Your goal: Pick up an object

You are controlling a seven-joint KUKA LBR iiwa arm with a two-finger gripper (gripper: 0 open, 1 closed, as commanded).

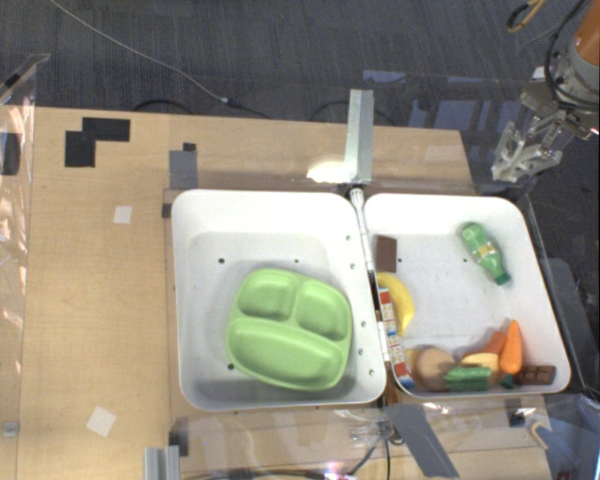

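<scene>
The right bin (534,246) carries the pickable things: a green bottle (485,251) lying alone near its far corner, a banana (400,300) against the dividing wall, and a carrot (510,348) crowded among small items at the near edge. The bottle's isolation makes it the likeliest target. The pincer (526,153) hangs beyond the bin's far corner, fingers spread, gripping nothing. A green divided plate (289,328) sits in the left bin (202,281) on the worktop (84,309).

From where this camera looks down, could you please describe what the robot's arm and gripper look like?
At the camera view's top right corner, the arm shows a grey rounded wrist with an orange band above it. Below it hangs the gripper, pale silvery metal, with thin light-coloured fingers pointing down toward the bench. A yellowish cable loops at the top edge near the arm. No markings are legible at this size.
</scene>
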